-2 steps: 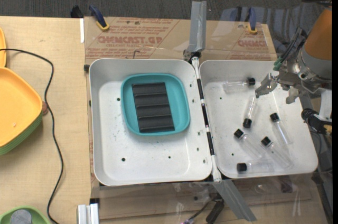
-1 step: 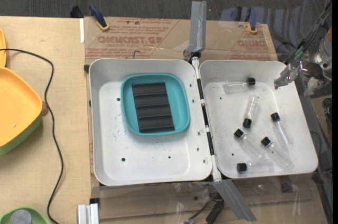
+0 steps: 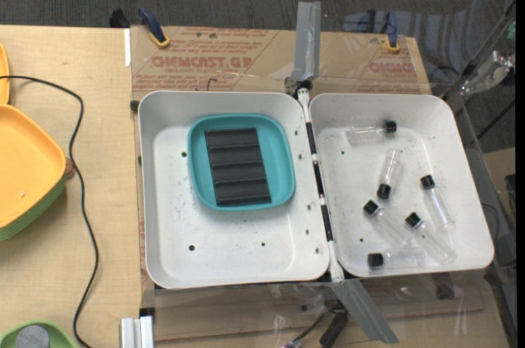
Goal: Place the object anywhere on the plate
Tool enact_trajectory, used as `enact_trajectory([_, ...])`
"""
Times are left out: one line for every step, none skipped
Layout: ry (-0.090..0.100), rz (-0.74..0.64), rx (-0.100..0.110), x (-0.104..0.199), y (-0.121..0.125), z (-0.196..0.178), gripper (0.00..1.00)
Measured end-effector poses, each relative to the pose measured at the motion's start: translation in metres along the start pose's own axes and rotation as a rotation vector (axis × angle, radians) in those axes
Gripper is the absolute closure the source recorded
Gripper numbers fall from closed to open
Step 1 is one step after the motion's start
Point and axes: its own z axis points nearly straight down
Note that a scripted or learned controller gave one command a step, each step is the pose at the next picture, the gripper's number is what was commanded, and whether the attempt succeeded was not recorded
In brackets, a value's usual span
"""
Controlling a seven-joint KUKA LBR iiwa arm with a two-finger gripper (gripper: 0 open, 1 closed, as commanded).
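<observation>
Printing first: a brown cardboard sheet [image 3: 246, 59] lies under the back of both bins, with red lettering that reads "CHEMCAST GP" behind the left bin. The same print behind the right bin is cut short and hard to read. A blue-handled clamp with a yellow tip [image 3: 153, 26] pins its left corner, and a second clamp [image 3: 392, 38] pins the right.

The left white shallow plastic bin [image 3: 152, 199] is smooth and speckled with grime. It holds a teal rounded-square plate [image 3: 199, 166], set a little back of centre. A dark ribbed rectangular insert [image 3: 238, 166] lies on the plate.

The right white bin [image 3: 459, 141] holds the task's things: about six clear plastic tubes with black caps [image 3: 388, 174], scattered and lying flat, none on the plate. The clear bodies nearly vanish against the white, so the caps are the surest markers. Two or three tubes near the front overlap, and I cannot separate them.

A grey metal post [image 3: 308, 43] stands behind the seam between the bins.

On the pale wooden counter [image 3: 57, 59] to the left sit stacked orange-yellow trays [image 3: 25, 166], cut off by the edge. A black cable [image 3: 82, 199] loops past them.

Pincer state: cannot tell.
</observation>
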Motion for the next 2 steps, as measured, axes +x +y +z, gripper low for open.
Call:
enact_trajectory([0.0, 0.119, 0.0, 0.002, 0.032, -0.076, 0.0])
enact_trajectory([0.0, 0.225, 0.001, 0.005, 0.059, -0.075, 0.0])
